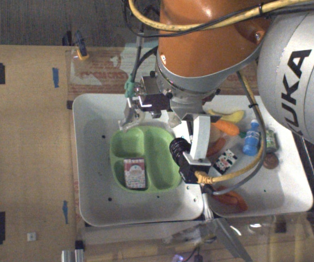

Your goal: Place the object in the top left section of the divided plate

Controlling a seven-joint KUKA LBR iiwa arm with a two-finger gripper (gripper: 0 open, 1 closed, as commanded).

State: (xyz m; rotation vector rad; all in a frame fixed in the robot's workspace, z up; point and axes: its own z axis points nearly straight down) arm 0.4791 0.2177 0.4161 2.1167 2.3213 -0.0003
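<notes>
Pincer [131,112] low over the left bin [91,146], at the upper-left rim of the green divided plate [159,160]; open or closed, cannot tell, since the grey and orange arm [211,31] covers most of it from above. Nothing visibly clamped in it. Just below, in the plate's lower-left section as the camera sees it, a small red and white carton [135,173], lying flat with its label up and apart from the pincer. Upper-left section and long right-hand section bare green. Plate toward the right edge of the left bin, midway along it. Over the plate's right rim, a black cylinder [181,157] and a white bracket [201,136] on the arm, with a yellow cable [238,171] looping past. In the right bin [293,195], near its far edge, a banana [230,115], a carrot [226,127] and a blue bottle [250,139]; nearer its middle, a black and white spotted toy [226,160]; at its near edge, a reddish item [232,199].
</notes>
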